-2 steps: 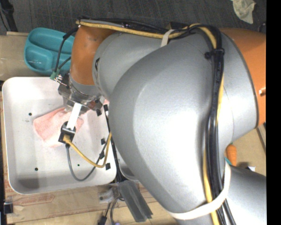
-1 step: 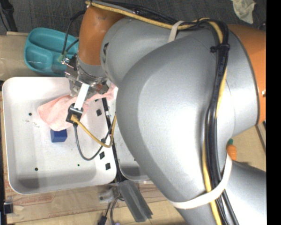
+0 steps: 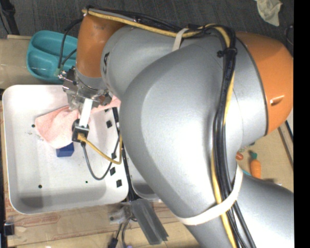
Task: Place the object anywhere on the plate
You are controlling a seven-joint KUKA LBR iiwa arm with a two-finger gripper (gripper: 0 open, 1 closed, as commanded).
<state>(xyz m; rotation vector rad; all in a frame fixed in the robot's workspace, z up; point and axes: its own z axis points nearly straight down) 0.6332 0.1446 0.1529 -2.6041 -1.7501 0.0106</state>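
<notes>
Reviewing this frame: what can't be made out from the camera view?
- The right bin: camera view, the arm covers nearly all of it, so its contents are hidden.
- The pincer: camera view, the wrist above it hides whether it grips the pink cloth.
- The teal dish: camera view, cables and the arm cover its right side, so its full shape is unclear.
- The small orange item beside the arm: too small to identify.

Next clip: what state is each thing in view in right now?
pink cloth: crumpled, lying in the left bin
blue block: resting on the bin floor, at the cloth's edge
gripper: over the cloth's far end
teal container: outside the bin, on the bench
pale rag: crumpled on the floor
</notes>
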